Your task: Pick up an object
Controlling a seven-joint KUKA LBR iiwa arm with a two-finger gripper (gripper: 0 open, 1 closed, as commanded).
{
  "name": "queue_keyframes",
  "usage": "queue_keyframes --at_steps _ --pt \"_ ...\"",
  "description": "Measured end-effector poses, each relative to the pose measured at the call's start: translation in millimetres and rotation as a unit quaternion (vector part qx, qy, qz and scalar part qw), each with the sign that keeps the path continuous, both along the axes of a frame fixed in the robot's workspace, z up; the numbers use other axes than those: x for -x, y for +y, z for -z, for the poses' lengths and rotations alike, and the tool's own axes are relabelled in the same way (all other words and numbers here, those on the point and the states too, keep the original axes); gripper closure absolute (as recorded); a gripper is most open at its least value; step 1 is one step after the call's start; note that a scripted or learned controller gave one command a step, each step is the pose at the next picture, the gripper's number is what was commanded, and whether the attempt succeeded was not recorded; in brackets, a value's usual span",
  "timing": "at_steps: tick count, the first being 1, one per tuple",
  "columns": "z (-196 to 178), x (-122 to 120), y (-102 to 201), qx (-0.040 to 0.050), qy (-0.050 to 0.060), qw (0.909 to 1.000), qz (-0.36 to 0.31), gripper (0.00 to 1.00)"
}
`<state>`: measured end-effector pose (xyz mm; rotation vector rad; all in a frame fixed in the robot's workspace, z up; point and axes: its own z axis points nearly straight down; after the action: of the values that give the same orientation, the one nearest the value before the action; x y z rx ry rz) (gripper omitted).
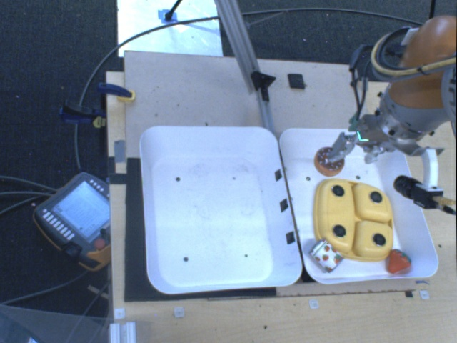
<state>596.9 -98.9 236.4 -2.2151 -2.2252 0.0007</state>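
Object, candidates in the right bin (427,224): we list a small round brown item (328,161) near the bin's far left corner; a yellow four-compartment tray (355,219) in the middle; a small white piece with red spots (325,256) at the tray's near left corner; a red-orange piece (398,262) at its near right corner. Gripper (343,146): we place it just above and right of the brown item, very close or touching; whether it grips anything we cannot tell. Left bin (153,148): white, beside the right one. Handheld control pendant (77,219): off the bench's left side.
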Motion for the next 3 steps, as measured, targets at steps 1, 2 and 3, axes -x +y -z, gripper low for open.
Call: queue_keyframes --at_steps 1,2,3 --pt "-1.1 -0.6 0.0 0.0001 -0.001 1.0 0.0 0.0" --pt "47.2 8.7 -1.8 0.0007 -0.001 1.0 0.001 0.0" --pt "90.3 3.7 2.2 0.0006 0.0 1.0 0.001 0.0"
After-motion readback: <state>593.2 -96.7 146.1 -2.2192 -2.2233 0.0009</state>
